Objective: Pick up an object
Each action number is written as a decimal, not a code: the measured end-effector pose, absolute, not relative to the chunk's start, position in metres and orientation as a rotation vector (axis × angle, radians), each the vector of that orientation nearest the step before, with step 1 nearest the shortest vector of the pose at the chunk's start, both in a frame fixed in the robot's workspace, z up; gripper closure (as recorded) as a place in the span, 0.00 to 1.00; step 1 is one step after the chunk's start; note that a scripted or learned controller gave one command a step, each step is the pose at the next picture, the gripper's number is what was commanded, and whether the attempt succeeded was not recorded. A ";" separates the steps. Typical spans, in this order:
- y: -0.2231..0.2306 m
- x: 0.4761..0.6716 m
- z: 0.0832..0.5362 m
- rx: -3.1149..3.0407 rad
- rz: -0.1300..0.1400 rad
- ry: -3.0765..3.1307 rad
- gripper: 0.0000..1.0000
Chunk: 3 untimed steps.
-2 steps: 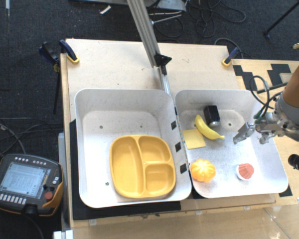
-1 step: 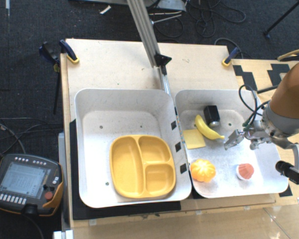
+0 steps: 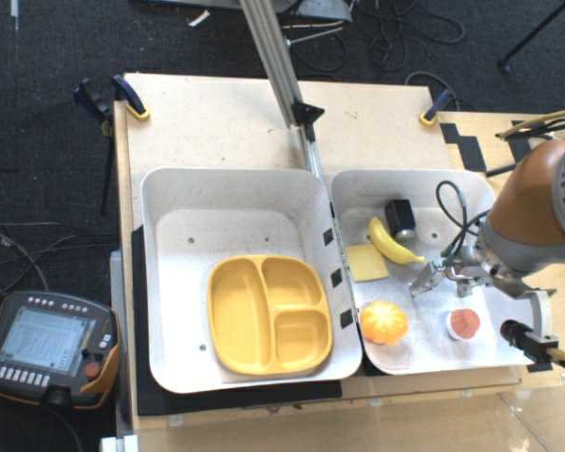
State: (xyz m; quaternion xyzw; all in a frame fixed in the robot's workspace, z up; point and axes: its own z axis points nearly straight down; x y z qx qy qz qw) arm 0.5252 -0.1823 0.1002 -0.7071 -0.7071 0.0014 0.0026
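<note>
The right bin (image 3: 424,179) holds a banana (image 3: 393,243), a flat yellow square (image 3: 367,263), a small black object (image 3: 400,217), an orange (image 3: 383,322) and a small red-and-white round object (image 3: 463,324). My gripper (image 3: 443,287) hangs over the bin's middle right, between the banana and the red-and-white object. Its two metal fingers stand apart, open, with nothing between them. The banana's tip lies just left of the left finger (image 3: 422,285). The red-and-white object sits just below the right finger.
A yellow divided plate (image 3: 268,314) lies in the left bin (image 3: 155,205). A slanted metal pole (image 3: 275,55) ends at the divider between the bins. Clamps grip the bench's back corners. A teach pendant (image 3: 42,347) lies on the floor at left.
</note>
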 end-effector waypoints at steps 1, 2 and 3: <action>-0.183 0.527 0.114 -2.222 0.000 -2.222 1.00; -0.180 0.524 0.176 -2.223 -0.004 -2.228 1.00; -0.180 0.526 0.206 -2.222 -0.003 -2.228 1.00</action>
